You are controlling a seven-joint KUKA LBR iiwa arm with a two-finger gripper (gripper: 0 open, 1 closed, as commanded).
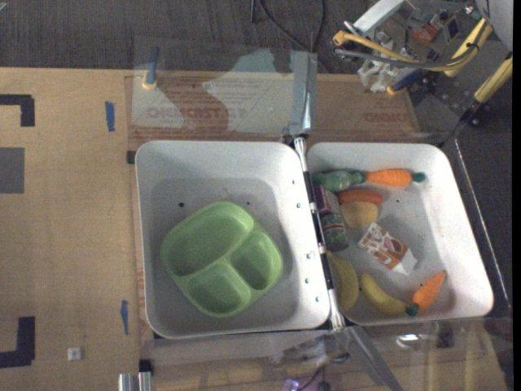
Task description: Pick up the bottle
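Note:
The green bottle (339,179) lies on its side in the back left corner of the right bin (468,218). Its end touches an orange carrot (392,177). My gripper (378,73) hangs beyond the back of the right bin, over the cardboard and well apart from the bottle. Yellow cables run across the wrist above it. Nothing shows in the gripper.
The right bin also holds a dark can (330,221) along its left wall, a peach-coloured fruit (361,213), a small carton (384,247), two bananas (383,296) and a second carrot (429,290). A green divided plate (220,257) lies in the left bin (163,177).

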